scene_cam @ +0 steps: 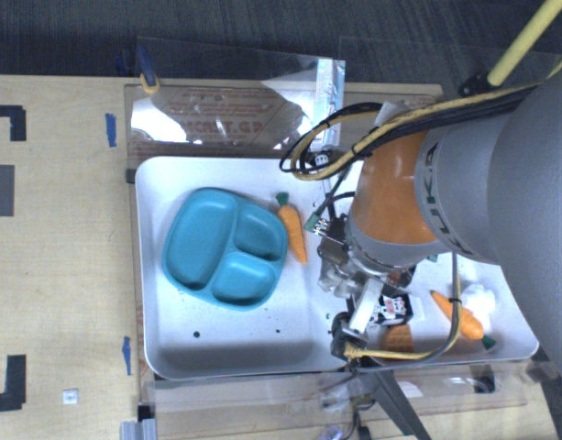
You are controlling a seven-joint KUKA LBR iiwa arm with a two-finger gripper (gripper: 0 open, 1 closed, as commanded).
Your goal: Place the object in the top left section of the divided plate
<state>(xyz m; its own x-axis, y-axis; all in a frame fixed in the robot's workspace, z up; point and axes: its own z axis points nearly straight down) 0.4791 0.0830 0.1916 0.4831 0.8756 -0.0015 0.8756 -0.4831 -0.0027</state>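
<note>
**Entry: carrot** [293, 234]. Orange, with a green top. I am taking it as the task's thing, though the task is not naming one.

**Location:** it is lying in the left bin [170, 337], near the centre of the frame. Its green end is pointing up. It is just beside the right rim of the blue divided plate [200, 246], perhaps touching it. No section of the plate is holding anything.

**Also listed:** a second carrot [455, 314] is lying at the lower right, in the right bin [514, 324].

**Myself:** my arm [400, 200] is hanging over the divide between the two bins, right of centre. Whether I am open or closed I cannot tell — my own wrist is covering that.

**Handling, as I am judging it:** it is looking like a toy, so probably light, stiff and not fragile. The skin is smooth and the body is tapering, so it is likely to slide toward the thin end. I am favouring a hold across the thick half, just below the green top.

**Destination:** I am reading the large compartment on the plate's left side as the top left section — a guess.
</note>
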